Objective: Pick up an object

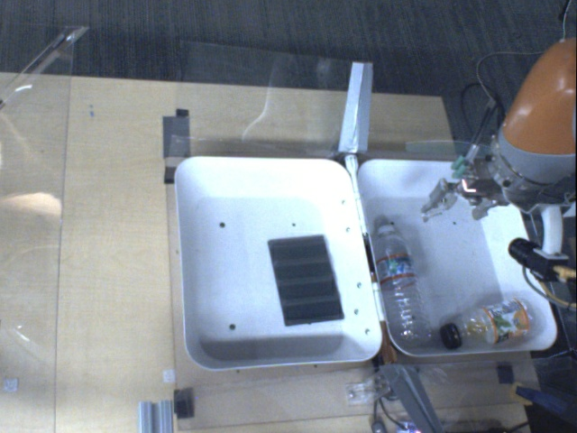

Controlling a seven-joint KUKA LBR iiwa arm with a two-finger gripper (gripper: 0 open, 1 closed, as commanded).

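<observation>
Looking down on the two bins, you find the gripper (453, 190) in the upper part of the right bin (424, 171), at the frame's right, hanging under the orange band of the arm (539, 106). Whether its fingers are spread or closed cannot be told at this size; nothing is visibly held.

Two candidates lie in that same bin. The clear water bottle (398, 281) rests along the bin's left wall, below and slightly left of the gripper in the frame, its long axis running nearly top to bottom with the cap end toward the top. The small bottle with the black cap (485, 324) lies in the lower right corner, well below the gripper, its long axis almost left to right, cap pointing left.

The water bottle's upper end is the nearer of the two, so your shortest reach is probably down and a little left. Since it lies close to the wall, a grasp across its width looks cramped on that side.

A dark ribbed block (306, 280) sits in the left bin (234, 183), farther off to the left.
</observation>
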